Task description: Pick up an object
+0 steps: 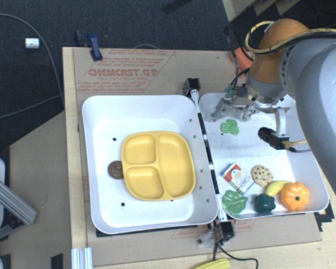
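Observation:
My gripper (233, 114) hangs over the far left part of the right bin (311, 172), open with nothing between its fingers. Just below it a small light green piece (231, 127) lies on the bin floor, apart from the fingers. Near the front of this bin lie a red and white carton (237, 176), a speckled cookie (262, 175), a yellow fruit (276, 187), an orange pumpkin (295, 196), a dark green pepper (264, 203) and a green leafy piece (234, 202).
The left bin (101, 122) holds a yellow divided plate (157, 165) with a brown round thing (116, 169) at its left side. A raised rim (204, 144) separates the two bins. The arm's grey bulk covers the right bin's far right corner.

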### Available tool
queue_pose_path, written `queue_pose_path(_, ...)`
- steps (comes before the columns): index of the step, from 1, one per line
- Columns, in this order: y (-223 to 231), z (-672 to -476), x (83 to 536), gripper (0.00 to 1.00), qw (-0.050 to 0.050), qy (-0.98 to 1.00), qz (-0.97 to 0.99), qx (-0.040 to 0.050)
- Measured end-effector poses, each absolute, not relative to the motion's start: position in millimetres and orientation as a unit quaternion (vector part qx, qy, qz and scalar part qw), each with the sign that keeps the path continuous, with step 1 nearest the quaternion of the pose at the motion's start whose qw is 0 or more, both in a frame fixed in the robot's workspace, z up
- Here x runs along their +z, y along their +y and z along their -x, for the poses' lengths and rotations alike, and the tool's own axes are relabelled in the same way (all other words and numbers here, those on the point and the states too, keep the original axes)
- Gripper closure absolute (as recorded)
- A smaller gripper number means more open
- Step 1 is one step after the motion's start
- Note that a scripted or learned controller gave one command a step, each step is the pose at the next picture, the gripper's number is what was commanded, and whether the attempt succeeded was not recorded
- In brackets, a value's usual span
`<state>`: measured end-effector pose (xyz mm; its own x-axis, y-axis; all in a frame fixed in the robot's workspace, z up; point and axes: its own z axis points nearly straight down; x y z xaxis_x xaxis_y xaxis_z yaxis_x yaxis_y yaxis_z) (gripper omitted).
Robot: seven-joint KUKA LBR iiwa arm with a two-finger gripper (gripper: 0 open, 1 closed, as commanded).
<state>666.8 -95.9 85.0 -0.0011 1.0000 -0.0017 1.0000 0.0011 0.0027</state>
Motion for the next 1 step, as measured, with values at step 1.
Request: queue_pose_path(1,-96.5,-644.7,84.8,0.00,-0.001,0.707,-0.707,-0.0007)
